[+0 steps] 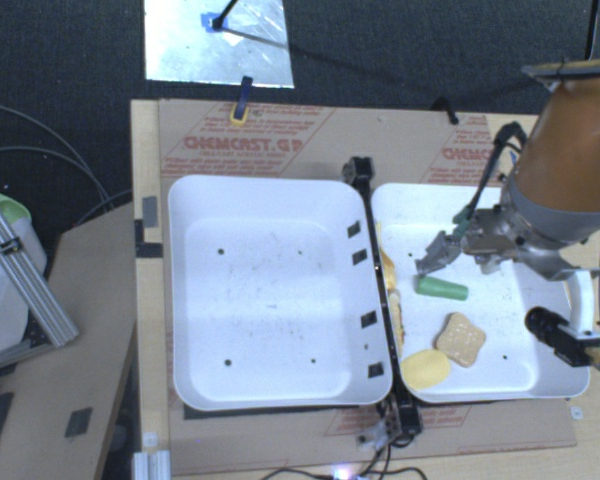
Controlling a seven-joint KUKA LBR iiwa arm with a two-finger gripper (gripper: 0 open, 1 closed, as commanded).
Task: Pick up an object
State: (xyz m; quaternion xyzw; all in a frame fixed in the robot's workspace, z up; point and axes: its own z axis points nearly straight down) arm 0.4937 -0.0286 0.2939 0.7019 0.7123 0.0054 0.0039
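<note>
The arm enters from the right and its grey and orange body covers the far right part of the right bin, so whatever lies under it is hidden. The hand is seen at a slant, dark against the white floor, and from this angle it cannot be told whether it is wide or narrow. It sits just beyond the green cylinder, on the far side of it. Whether it touches the cylinder cannot be made out. The green cylinder lies on its side on the floor of the right bin. Nearer the front than the cylinder, and slightly to the right of it, lies a tan square piece. A yellow round piece rests nearer the front again, just beside the tan one. To the left of the cylinder, a thin yellowish strip runs along the bin wall; its shape is hard to read. Further left of the cylinder, past that wall, the left bin stands on the bench.
</note>
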